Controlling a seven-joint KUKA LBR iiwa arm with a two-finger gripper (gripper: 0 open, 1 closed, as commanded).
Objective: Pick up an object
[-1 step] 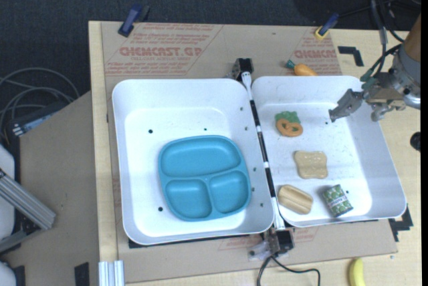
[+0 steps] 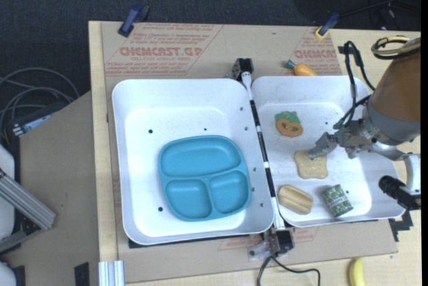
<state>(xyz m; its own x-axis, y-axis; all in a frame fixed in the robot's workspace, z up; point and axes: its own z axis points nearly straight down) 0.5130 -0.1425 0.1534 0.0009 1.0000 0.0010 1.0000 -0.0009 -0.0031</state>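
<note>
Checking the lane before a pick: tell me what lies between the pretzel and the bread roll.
In the camera view, the pale slice lies between the pretzel and the bread roll, slightly to the right of their line.

We see a blue clamp (image 2: pixel 133 20) at upper left, grey cables (image 2: pixel 30 101) at left, a yellow banana (image 2: pixel 356 271) at lower right.

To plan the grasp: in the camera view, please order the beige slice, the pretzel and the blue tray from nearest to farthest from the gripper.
From the gripper:
1. Beige slice, just below it, right bin.
2. Pretzel, up-left, same bin.
3. Blue tray, left bin.
</note>
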